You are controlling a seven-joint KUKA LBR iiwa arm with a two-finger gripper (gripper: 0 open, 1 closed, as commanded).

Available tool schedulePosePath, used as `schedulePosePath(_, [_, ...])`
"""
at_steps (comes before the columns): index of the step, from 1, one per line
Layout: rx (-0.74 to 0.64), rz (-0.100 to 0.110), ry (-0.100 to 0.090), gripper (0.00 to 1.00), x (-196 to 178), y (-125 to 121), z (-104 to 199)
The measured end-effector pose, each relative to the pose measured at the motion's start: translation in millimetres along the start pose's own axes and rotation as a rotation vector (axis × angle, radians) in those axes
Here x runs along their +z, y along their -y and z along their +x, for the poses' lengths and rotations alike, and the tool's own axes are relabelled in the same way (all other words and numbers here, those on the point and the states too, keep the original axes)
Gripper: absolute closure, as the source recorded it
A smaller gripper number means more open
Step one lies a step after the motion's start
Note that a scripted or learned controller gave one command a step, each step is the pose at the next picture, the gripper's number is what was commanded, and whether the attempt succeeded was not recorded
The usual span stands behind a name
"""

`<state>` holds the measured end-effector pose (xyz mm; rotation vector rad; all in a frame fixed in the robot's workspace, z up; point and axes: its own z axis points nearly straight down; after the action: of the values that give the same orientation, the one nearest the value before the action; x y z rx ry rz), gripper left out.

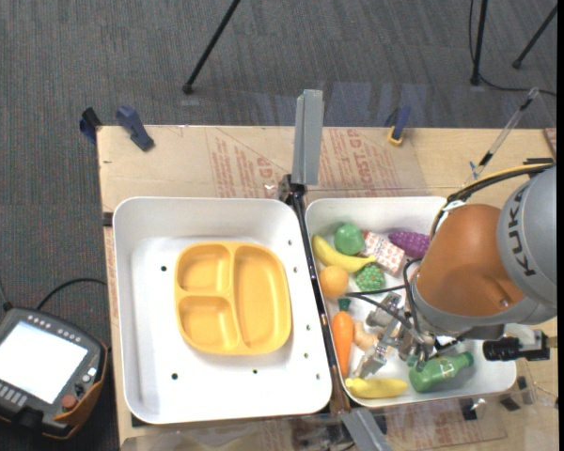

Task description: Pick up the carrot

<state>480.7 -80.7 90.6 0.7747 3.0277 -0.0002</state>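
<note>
The carrot (343, 342) is orange with a green top and lies lengthwise along the left wall of the right bin (470, 207), green end toward the back. My gripper (383, 335) hangs low over that bin just to the carrot's right, below the arm's orange band (465, 269). Its two metal fingers (387, 314) are spread apart and point left toward the carrot, apart from it. A small pale peach piece (365, 338) sits between the fingertips and the carrot. The gripper is open and holds nothing.
Crowded around in the right bin are an orange (334, 281), two bananas (338, 255) (376, 387), broccoli (370, 276), purple grapes (409, 243) and a green bottle (440, 371). The left bin (136, 299) holds a yellow divided plate (233, 298).
</note>
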Motion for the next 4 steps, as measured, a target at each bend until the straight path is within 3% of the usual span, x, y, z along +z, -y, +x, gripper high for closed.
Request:
schedulePosePath(1, [0.107,0.004,-0.015,0.0,3,2,-3])
schedulePosePath(2, [0.077,0.005,-0.016,0.0,4,-2,-9])
schedulePosePath(3, [-0.184,-0.003,0.003,0.0,-1,-2,-1])
schedulePosePath(4, [-0.185,-0.002,-0.004,1.0,-9,-2,1])
